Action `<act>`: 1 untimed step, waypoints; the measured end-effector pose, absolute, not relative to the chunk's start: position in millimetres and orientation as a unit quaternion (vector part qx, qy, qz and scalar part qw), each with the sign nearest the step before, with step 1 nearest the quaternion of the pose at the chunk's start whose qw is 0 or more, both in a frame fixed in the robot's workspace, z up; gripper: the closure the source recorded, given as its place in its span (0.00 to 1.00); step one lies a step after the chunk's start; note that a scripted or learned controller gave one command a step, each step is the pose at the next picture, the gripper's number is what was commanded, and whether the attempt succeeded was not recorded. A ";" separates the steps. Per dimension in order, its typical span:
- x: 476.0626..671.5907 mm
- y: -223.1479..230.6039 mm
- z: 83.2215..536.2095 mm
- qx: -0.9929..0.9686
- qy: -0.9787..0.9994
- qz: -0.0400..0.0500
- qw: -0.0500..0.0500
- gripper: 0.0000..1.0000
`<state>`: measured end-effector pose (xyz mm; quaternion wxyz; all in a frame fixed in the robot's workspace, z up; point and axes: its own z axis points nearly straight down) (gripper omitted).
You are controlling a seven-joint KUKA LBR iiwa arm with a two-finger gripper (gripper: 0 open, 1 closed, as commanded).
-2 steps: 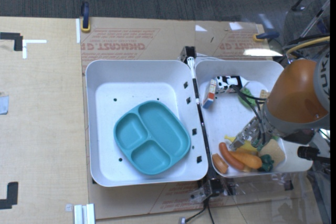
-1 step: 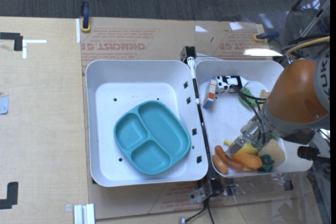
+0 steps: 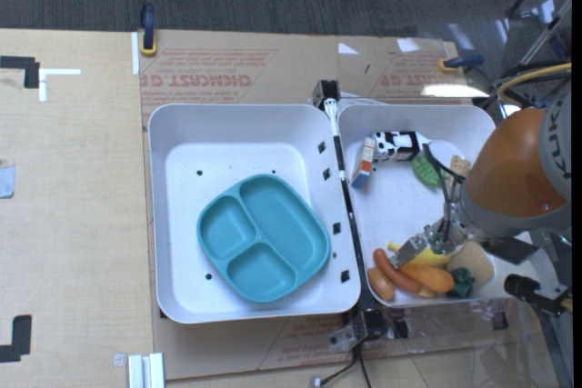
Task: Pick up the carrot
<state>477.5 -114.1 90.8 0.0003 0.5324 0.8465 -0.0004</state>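
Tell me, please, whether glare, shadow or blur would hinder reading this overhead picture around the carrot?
In the camera view, bright glare streaks the clear sheet at upper right; the carrot is evenly lit but softly focused, crowded by the gripper above it; the arm's orange band blocks part of the right bin; the teal tray is sharp enough.

The arm (image 3: 518, 168) covers the right bin's (image 3: 400, 195) right wall and is itself cut off by the frame's right edge. The gripper (image 3: 435, 243) shows as a small metallic tangle; its fingers are too small to separate. Just below them, the carrot's (image 3: 427, 277) green top is partly hidden, and a yellow item (image 3: 433, 258) touching it is mostly covered. A pale round object (image 3: 473, 263) to their right is blurred.
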 end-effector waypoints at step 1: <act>480.6 -197.0 108.8 0.482 0.876 0.000 0.003 0.00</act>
